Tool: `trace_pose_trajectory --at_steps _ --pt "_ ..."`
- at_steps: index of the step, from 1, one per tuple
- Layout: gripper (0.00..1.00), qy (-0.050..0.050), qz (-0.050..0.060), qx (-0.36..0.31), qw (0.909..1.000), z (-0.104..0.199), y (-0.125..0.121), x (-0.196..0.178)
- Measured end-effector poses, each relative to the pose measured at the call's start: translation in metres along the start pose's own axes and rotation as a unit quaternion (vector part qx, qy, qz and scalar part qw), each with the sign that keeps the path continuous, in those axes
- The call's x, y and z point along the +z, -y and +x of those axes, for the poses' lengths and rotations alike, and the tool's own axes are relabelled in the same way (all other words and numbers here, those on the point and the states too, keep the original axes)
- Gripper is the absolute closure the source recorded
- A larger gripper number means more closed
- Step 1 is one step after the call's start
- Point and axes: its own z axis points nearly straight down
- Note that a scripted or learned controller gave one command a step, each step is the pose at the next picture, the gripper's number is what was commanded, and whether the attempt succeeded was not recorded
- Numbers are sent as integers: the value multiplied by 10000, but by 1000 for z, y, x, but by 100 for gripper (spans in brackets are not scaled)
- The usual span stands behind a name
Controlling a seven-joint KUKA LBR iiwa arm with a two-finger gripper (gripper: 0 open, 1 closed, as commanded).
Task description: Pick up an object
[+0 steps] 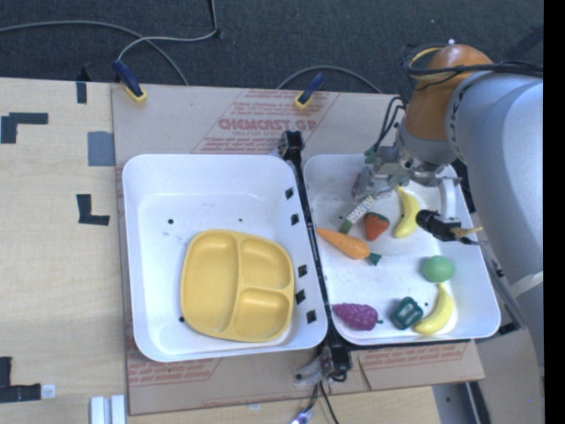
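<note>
- The counter [53, 237] carries two white bins; the left bin [141, 184] holds a yellow divided plate [237, 284] and none of the small toys.
- The right bin [481, 325], taken as the landmark, holds every graspable piece, each resting on its floor: a purple grape bunch [354, 314] at its near left corner, an orange carrot [344, 243] at its left middle, a red strawberry [376, 226] just right of the carrot, a teal block [406, 312] near its front edge, a yellow banana [407, 213] toward its far side, a green ball [437, 268] right of centre and a second banana [439, 312] at its near right corner.
- The gripper [366, 203] reaches down over the far part of the right bin, its tip hanging just above and beyond the strawberry, between the carrot and the far banana.
- Whether the fingers are spread or closed cannot be told from this slanted view; nothing is seen between them.
- Judged from this, the pick is not yet done: no toy is lifted, and the approach appears aimed at the strawberry, the nearest piece.
- What is left is the descent, the closing on a toy and the lift clear of the right bin.
</note>
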Motion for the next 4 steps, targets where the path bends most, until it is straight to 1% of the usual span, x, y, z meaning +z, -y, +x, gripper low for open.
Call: trace_pose_trajectory --at_steps 1,2,3,4 --pt "0 1 2 0 10000 0 0 0" --pt "0 -2 -3 15 10000 10 48 9" --pt "100 3 -9 16 10000 10 47 -1" --pt "100 -15 9 3 10000 77 42 -89"
